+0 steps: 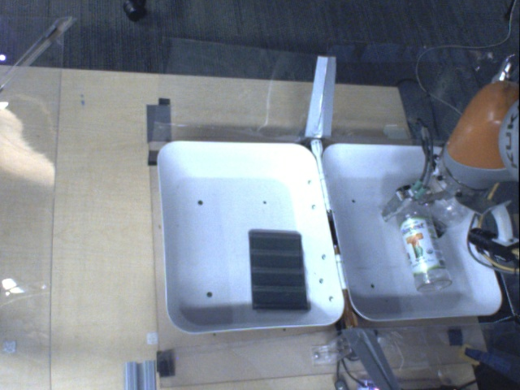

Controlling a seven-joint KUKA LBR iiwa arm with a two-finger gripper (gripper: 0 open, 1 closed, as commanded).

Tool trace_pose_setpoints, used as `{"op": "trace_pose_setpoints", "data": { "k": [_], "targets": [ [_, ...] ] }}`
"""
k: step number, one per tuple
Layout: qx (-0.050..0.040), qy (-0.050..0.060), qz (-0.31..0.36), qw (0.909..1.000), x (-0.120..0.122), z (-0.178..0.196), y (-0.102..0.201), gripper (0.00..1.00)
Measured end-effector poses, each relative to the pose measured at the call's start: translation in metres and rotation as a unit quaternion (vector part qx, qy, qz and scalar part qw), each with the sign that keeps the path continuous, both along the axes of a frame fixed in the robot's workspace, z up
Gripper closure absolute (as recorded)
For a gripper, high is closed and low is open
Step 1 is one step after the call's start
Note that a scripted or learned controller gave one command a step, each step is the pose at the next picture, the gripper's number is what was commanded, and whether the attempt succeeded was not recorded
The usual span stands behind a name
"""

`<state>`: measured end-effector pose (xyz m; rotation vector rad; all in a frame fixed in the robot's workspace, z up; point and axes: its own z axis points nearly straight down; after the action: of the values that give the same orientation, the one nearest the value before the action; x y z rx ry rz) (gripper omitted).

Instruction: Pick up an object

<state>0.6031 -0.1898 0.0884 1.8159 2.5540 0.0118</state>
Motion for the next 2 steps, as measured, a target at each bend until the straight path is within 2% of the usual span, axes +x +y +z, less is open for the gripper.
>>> {"op": "trace_pose_setpoints", "data": {
  "k": [1, 2],
  "targets": [
    [-0.0014, 0.0, 0.024, 0.9997, 0.022, 0.0, 0.021, 0.0],
    [-0.0017, 0.0, 0.041, 0.9992, -0.022, 0.001, 0.004, 0.0]
  ]
}}
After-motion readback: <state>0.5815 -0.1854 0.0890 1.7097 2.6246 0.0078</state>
